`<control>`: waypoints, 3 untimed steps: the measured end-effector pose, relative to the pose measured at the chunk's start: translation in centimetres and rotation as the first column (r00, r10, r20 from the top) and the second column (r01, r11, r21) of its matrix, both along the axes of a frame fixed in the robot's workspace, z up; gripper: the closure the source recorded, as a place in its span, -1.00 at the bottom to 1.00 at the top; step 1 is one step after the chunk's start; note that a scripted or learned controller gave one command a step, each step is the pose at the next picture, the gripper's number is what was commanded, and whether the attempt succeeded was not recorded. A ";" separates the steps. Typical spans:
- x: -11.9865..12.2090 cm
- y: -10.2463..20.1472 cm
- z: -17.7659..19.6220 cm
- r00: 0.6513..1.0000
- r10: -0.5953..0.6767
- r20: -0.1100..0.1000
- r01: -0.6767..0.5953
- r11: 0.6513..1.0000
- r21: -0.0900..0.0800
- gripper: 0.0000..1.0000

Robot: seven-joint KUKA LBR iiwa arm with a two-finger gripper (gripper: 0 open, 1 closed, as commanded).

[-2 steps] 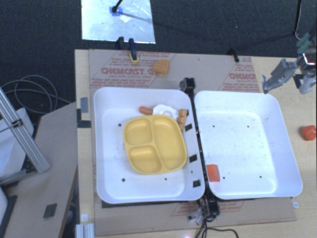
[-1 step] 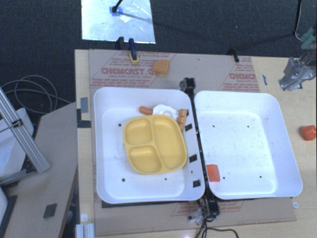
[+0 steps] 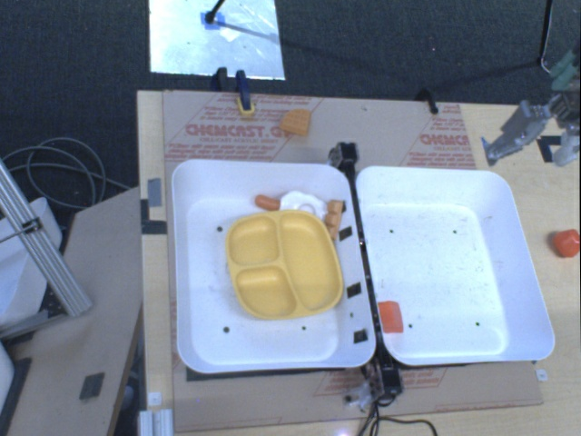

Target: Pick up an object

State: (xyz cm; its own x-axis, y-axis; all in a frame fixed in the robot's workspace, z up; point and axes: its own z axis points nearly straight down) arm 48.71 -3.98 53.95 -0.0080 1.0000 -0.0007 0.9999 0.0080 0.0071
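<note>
Hovering beyond the right bin (image 3: 522, 234): end effector (image 3: 519, 133).

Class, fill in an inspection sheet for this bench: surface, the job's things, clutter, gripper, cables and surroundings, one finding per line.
Surface: bench bearing left bin and right bin side by side.
Job's things: yellow divided tray, orange sausage-shaped piece, white piece and tan piece in left bin; orange block in right bin.
Clutter: tan block and red object on bench, outside bins.
Gripper: gripper at upper right, above bench.
Cables: coiled cable at left.
Surroundings: shiny sheet on dark floor.
</note>
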 end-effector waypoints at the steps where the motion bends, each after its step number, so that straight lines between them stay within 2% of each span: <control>1: 0.0 0.0 0.0 1.000 0.000 0.000 0.000 1.000 0.000 -1.00; 3: 0.0 0.0 0.0 1.000 0.000 0.000 0.000 1.000 0.000 -1.00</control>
